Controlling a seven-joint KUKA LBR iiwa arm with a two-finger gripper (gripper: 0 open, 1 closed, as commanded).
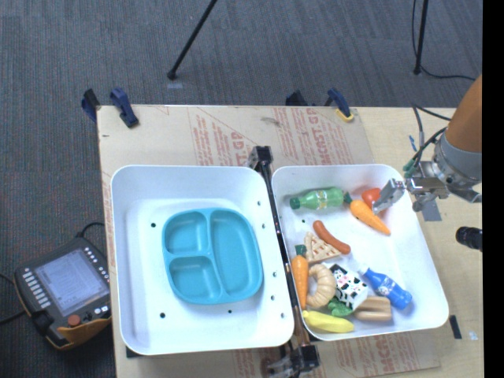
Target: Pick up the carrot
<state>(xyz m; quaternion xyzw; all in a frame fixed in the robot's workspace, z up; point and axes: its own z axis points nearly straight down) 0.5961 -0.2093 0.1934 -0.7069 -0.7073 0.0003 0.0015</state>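
Carrot (369, 216) lies slantwise in the right bin (431, 270) near its far end, just below a red tomato (370, 196), while the gripper (387, 194) hangs spread and unladen right beside the carrot's upper end.

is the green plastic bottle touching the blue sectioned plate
Apart. The camera view shows the green plastic bottle in the right white bin and the blue sectioned plate in the left white bin.
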